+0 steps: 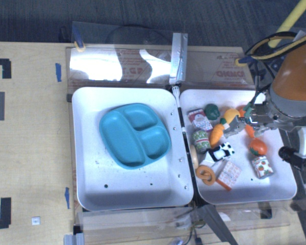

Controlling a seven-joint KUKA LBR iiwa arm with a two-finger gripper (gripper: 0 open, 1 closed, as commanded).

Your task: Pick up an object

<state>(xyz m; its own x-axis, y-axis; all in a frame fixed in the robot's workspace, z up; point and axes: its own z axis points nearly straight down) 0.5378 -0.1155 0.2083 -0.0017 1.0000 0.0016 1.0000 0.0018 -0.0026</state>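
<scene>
On the table [30, 137], the left bin [86, 106] carries a blue divided plate [135, 134], lying well to the left of the gripper [247, 117] and apparently parked as a place for picked goods. The right bin [285, 182] is crowded with toy food, seemingly tipped in loose as pick candidates: a red-labelled packet [199, 119], a green can [201, 139], a pretzel [206, 174], a carrot [217, 133], a black-and-white piece [223, 151], a wafer packet [228, 173], a tomato [258, 147] and a small carton [262, 167]. The arm [293, 80] reaches in from the right, its gripper low over the top of the pile; whether it is open or closed cannot be told. The likeliest target looks to be a yellow fruit [230, 115], small, smooth and rounded, lying just left of the tip beside the carrot.
</scene>
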